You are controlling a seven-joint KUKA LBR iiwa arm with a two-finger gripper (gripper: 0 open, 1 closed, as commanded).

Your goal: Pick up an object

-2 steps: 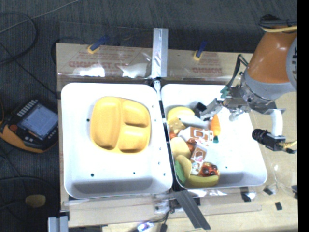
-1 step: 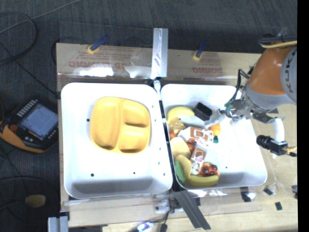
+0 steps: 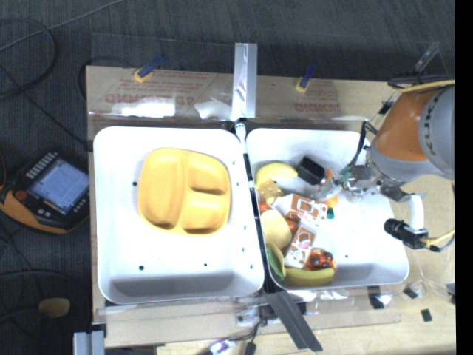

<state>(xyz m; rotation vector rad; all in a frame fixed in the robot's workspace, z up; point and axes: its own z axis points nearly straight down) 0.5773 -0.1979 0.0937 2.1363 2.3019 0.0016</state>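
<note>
1. Well, the biggest thing below me is the left bin [image 3: 111,272], which holds a yellow divided tray [image 3: 183,191] lying flat near its middle, well apart from me.
2. Next is the right bin [image 3: 369,265], the one I am reaching into from its right side; its goods are heaped against the left wall, and the floor on my side is bare.
3. My arm [image 3: 414,135], grey with its orange band, hangs over the bin's upper right corner, and my gripper [image 3: 353,177] points down and left, toward the pile.
4. I cannot tell how my gripper is set from this angle, and I see nothing held in it.
5. Of the pile, the pale yellow lemon-like fruit [image 3: 275,173] lies at the top, a rounder yellowish fruit [image 3: 275,228] below it, and a banana [image 3: 307,276] curves along the bottom edge.
6. Two patterned cards or packets [image 3: 307,211] lie across the middle, their long axes slanting from upper right to lower left.
7. Smallest and nearest me is a small black block [image 3: 311,171], just beside my gripper to its left, its long axis slanting from upper left to lower right. I judge it the likeliest thing to pick: the reach is a short one, leftward.
</note>
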